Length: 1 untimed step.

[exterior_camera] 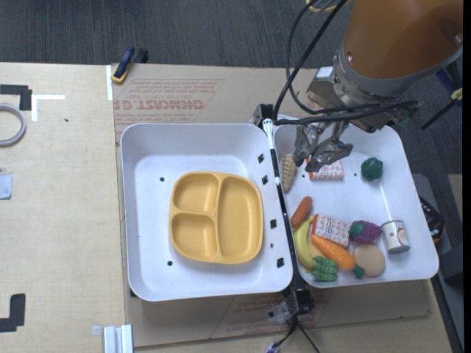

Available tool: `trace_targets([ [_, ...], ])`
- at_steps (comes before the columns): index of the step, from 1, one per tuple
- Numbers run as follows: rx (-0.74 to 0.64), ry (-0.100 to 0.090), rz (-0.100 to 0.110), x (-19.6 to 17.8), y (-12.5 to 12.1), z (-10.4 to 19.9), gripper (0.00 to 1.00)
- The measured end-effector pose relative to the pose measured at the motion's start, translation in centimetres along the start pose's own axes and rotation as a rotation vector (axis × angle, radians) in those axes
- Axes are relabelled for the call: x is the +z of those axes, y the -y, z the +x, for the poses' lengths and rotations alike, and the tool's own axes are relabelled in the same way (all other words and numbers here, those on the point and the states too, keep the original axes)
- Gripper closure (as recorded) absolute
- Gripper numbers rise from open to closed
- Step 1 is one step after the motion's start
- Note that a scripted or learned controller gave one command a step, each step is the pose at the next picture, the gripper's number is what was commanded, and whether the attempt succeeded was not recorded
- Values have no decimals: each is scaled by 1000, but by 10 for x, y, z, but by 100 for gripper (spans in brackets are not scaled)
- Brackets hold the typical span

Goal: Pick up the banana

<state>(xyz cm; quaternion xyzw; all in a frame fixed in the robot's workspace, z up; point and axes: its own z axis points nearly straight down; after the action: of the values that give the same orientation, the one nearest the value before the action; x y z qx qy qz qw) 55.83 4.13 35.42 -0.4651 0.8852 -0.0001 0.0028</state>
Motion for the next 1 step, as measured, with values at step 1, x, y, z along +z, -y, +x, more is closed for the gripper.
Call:
trace_targets([
  [1,-52,-2,-2,89,-78,28,100],
])
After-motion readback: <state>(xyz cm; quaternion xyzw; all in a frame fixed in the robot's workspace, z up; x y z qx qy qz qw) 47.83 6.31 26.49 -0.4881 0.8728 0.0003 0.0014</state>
